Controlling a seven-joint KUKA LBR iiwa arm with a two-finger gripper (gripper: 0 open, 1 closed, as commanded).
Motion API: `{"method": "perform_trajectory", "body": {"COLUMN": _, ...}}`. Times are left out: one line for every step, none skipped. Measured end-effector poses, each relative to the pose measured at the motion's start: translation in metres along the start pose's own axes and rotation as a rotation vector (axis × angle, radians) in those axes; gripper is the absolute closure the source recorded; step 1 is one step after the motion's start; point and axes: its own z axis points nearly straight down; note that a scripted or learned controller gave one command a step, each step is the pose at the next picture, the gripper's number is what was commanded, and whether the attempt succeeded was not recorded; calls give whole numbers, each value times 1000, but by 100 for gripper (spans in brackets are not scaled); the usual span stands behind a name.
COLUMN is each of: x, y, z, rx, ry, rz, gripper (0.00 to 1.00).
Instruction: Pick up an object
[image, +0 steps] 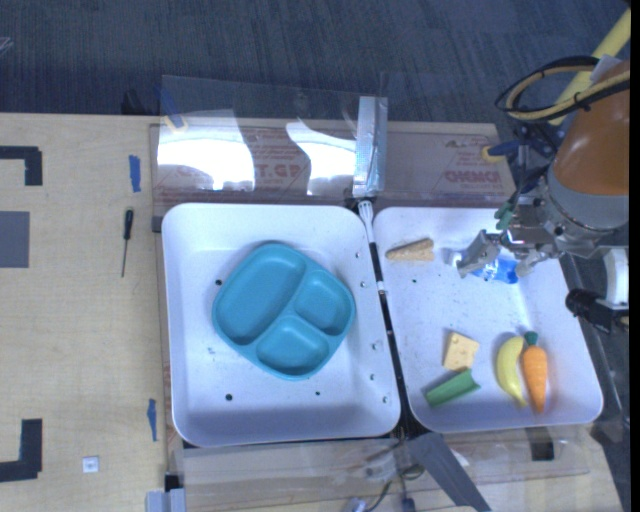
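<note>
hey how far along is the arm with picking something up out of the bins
Nothing looks picked up yet. The gripper sits low over the back of the right bin, near something blue; a grasp isn't visible. The bread piece, cheese, green block, banana and carrot lie untouched.

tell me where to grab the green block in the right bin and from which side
Grip the green block across its narrow width at mid-length, coming straight down from above. It lies flat on the right bin floor, long and slim, slanted up to the right, with open floor along both long sides. The cheese wedge sits just above it and the banana off its right end, so end-to-end looks tighter.
</note>
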Motion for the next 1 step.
{"method": "perform_trajectory", "body": {"x": -52, "y": 47, "z": 49, "rx": 2, "ry": -2, "rz": -48, "gripper": 0}}
